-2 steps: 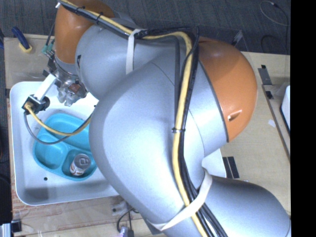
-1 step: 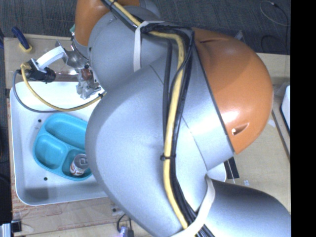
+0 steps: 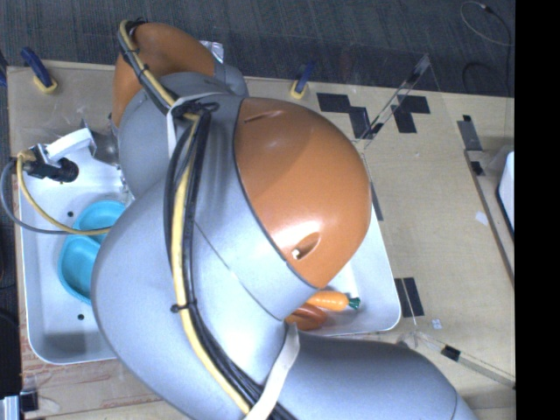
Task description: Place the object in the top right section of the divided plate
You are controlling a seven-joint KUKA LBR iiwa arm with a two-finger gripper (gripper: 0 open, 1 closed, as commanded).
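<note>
Frankly, you get little of the working end here. The arm reaches across from the right and covers most of both bins. Its pincer sits over the far part of the left bin, just beyond the blue divided plate. You cannot tell whether it is apart, together or clamped on anything.

The one likely object you can see is the carrot. It lies in the near part of the right bin, its long axis running left to right with the green tip pointing right. A reddish-orange thing lies just beside it, half under the arm. So the carrot lies well apart from the pincer, to its right and nearer, while the plate is close under the wrist. If the carrot is your object, I judge the pick is not yet done.
</note>
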